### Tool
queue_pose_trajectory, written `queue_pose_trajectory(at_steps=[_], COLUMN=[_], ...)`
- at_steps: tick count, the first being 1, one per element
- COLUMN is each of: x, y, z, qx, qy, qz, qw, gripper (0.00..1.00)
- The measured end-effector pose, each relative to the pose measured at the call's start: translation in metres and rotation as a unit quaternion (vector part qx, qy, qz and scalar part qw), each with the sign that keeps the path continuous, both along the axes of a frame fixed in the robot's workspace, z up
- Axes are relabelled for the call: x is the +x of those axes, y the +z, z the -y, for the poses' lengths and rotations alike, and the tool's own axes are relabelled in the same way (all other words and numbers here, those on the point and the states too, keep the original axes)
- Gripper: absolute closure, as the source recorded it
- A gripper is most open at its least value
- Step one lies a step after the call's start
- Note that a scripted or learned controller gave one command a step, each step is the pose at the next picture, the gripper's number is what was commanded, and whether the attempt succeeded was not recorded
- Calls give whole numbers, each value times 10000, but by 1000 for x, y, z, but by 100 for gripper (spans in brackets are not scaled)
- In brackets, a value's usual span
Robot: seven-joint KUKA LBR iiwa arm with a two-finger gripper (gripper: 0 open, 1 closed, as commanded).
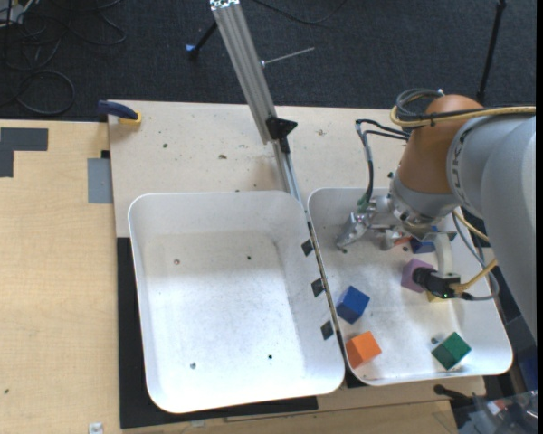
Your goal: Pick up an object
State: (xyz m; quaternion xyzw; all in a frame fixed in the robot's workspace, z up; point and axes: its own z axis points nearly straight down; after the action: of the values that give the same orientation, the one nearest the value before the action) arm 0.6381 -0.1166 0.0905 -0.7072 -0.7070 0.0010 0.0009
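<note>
Hanging the two-finger gripper [356, 231] low over the far left part of the right-hand shallow white bin [407, 375], close to the wall shared with the left-hand shallow white bin [149, 208]. Not managing to tell whether the grip is released or clenched; not making out any object caught in it. Judging the small blue cube [352, 304] the likeliest target: lying on the bin floor toward the near side of the gripper, almost straight below it in the view, apart from it, with one corner turned toward it. Seeing the small orange cube [363, 347] farther along the same line, the purple block [415, 274] off to the right by the cables, the dark green cube [451, 350] well apart in the near right corner. Probably needing a short pull toward the near rim before descending
</note>
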Motion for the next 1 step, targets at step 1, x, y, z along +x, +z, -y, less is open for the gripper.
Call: queue_pose_trajectory(at_steps=[1], x=[0], y=[10], z=[1], qx=[6], qy=[-16], qz=[-5], qw=[10000], gripper=[100])
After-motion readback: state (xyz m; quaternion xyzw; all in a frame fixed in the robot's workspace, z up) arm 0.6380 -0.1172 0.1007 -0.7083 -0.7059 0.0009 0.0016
